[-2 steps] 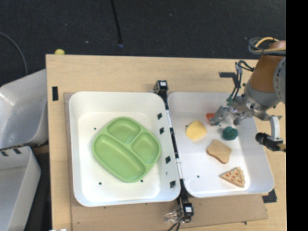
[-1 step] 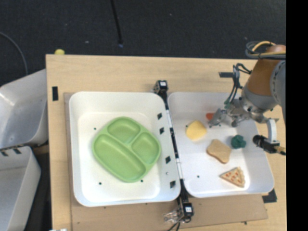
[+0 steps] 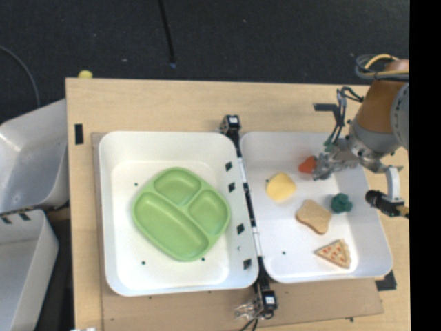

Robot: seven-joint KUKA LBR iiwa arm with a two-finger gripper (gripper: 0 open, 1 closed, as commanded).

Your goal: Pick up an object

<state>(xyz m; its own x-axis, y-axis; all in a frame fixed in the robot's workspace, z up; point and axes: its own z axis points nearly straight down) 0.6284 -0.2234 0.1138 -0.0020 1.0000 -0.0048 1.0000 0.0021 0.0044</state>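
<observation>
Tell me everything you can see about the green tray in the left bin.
The green tray is a rounded, light green plate that looks like plastic, divided by raised ridges into three compartments: one long and two smaller. It lies flat, turned at a slant, near the middle of the left bin, resting on the bin's white floor. Nothing lies in it, and it touches none of the bin's walls.
</observation>
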